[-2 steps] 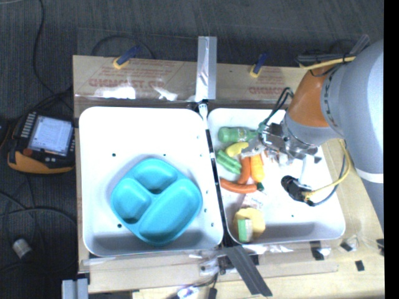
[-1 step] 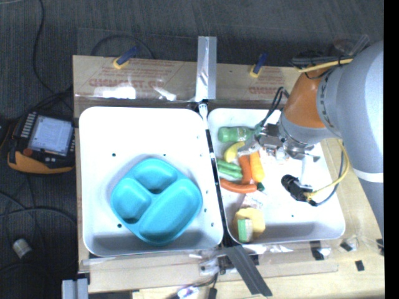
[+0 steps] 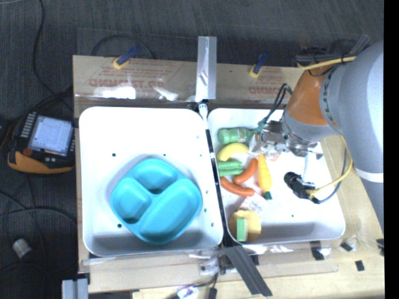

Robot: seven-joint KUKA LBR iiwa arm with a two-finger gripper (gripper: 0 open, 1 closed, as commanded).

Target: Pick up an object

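Observation:
The right bin (image 3: 312, 226) holds a heap of toy food at its left side. In the heap are a green piece (image 3: 233, 134), a yellow rounded piece (image 3: 231, 151), a green pepper-like piece (image 3: 227, 166), an orange carrot (image 3: 249, 171), a red sausage-like piece (image 3: 237, 187) and a yellow corn cob (image 3: 265, 174). A yellow block (image 3: 243, 224) lies apart at the front. My gripper (image 3: 267, 141) hangs low over the heap's upper right, just above the corn cob's top end. I see nothing held in it.
A blue divided plate (image 3: 156, 198) lies in the left bin (image 3: 100, 129). The grey arm with its orange band (image 3: 305, 101) covers the right bin's far right corner. A handheld device (image 3: 43, 139) sits on the floor to the left.

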